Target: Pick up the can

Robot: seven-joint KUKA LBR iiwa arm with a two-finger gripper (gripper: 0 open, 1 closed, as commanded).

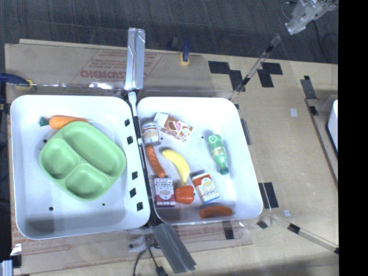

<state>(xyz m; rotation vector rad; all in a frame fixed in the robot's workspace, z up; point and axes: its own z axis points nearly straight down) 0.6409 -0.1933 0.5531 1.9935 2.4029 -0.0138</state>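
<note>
The gripper (pixel 310 11) is seen at the top right corner of the camera view, well away from both bins, above the dark floor beyond the bench. It is small and pale there, and whether it is open or shut cannot be told; nothing is seen to be held by it and nothing is touched by it. The can (pixel 205 188) is found in the right bin (pixel 244 154), near the front wall, lying a little tilted. It is marked by an orange-red label with a white panel and a pale lid at its upper end. Just to its left a red tomato-like piece (pixel 184 194) is placed, and beside that a small box with a dark red label (pixel 164 191) is seen. In front of the can, close to the bin's front wall, an orange sausage (pixel 216 212) is laid. A banana (pixel 177 164) is placed just above the can, and a green bottle (pixel 217 153) is seen to the upper right of it, apart. In the left bin (pixel 23 211) a green divided plate (pixel 83 160) is set, with a carrot (pixel 65 121) at its upper edge.
</note>
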